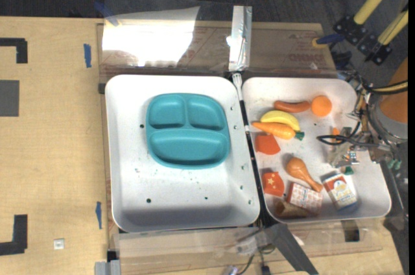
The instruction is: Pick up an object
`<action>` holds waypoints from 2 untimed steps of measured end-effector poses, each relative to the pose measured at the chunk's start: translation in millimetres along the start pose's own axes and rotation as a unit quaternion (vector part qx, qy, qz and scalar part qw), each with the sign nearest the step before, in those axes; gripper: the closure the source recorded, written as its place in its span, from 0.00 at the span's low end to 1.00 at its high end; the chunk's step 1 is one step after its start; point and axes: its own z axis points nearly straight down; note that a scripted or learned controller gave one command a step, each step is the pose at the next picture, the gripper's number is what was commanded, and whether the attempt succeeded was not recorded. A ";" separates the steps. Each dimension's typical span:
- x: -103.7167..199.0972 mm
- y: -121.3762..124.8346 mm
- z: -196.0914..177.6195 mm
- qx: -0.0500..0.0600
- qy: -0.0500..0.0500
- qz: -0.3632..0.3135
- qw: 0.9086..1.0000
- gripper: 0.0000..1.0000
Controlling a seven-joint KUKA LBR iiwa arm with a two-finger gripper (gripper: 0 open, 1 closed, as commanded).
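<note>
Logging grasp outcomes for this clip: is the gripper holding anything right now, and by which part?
Nothing is held. The gripper hangs over the right bin with no toy between its fingers; the small carton lies below it, untouched.

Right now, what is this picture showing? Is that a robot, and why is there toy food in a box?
You are looking down from a camera fixed above a bench. Two shallow white bins sit side by side. The left bin has a teal divided plate in it. The right bin has toy food: a banana, a carrot, an orange, a chicken drumstick and a few small packets. The robot is an arm reaching in from the right; its gripper, a two-finger claw, sits over the right bin. Its job is picking something up. I see nothing in it.
</note>
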 end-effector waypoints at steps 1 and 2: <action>0.3 0.4 0.8 0.000 0.001 0.000 1.000 0.00; 8.8 -1.5 13.7 -0.002 0.007 0.000 1.000 0.00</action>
